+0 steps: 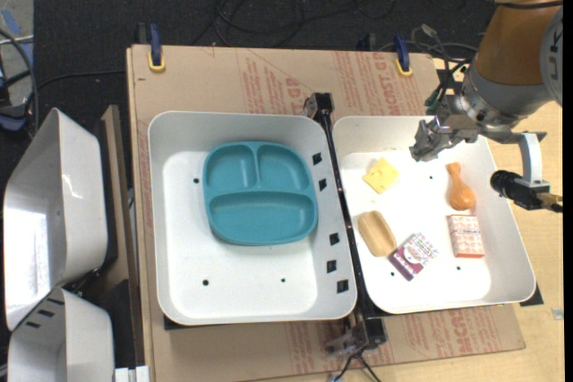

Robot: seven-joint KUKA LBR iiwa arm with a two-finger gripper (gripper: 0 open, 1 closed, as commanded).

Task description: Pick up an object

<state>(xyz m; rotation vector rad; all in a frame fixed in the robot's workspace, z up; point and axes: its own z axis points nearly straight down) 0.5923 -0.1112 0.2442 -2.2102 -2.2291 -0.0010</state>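
The end effector (433,141) hangs over the far part of the right bin (510,286), close to its far rim and roughly midway along it; whether it is apart or together cannot be told from this slanted view, and nothing is visible clamped in it. Five small things lie in that bin. A yellow cheese wedge (380,175) sits toward the far left corner, near the end effector but apart from it. An orange drumstick-shaped toy (460,187) lies toward the right edge, just beside the end effector on its near side. Nearer the front, a tan bread roll (377,233) lies close to the left edge, a small purple-and-white packet (414,254) sits just beside it toward the front, and a pink-and-white box (466,236) rests near the right edge, below the drumstick. The left bin (175,282) holds a teal divided plate (260,194) with three compartments, lying flat toward the far half of the bin. Both bins rest on a brown board on the tabletop (242,72).
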